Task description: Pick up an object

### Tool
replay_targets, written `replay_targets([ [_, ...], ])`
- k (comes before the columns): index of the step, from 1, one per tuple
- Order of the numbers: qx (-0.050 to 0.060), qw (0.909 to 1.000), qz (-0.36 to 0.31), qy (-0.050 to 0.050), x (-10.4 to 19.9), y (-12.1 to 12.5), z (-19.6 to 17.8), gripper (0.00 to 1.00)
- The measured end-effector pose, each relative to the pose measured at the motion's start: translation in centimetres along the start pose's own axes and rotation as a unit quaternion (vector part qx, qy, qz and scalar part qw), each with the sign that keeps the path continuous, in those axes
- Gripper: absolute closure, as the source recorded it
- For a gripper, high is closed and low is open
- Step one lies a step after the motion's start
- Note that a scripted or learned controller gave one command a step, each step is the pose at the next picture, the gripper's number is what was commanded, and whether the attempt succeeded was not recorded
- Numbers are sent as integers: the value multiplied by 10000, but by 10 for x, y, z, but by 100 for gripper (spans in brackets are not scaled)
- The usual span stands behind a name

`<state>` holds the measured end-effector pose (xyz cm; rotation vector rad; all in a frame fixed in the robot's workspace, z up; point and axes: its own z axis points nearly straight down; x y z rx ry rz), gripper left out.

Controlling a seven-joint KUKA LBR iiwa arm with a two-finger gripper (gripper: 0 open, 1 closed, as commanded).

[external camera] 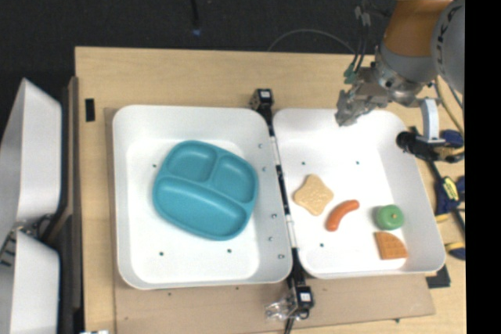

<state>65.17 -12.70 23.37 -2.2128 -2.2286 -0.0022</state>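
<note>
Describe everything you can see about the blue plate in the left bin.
The blue plate is teal, looks like smooth plastic, with rounded corners and three compartments: one long, two smaller. It lies flat, right side up, turned at a slant, near the middle of the left bin. It holds nothing, and only the bin floor touches it.

No text, label, brand, number or sign can be read anywhere here. The two shallow white plastic bins and the pale wooden bench bear no legible marking.
</note>
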Motion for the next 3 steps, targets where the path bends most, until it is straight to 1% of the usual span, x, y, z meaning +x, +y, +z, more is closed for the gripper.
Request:
replay_targets([
  [1, 5, 10000, 5, -7, 55, 2, 6, 100],
  [2, 3, 10000, -1, -4, 115, -10, 6, 100],
  [3, 4, 10000, 1, -1, 168, -25, 1, 100],
])
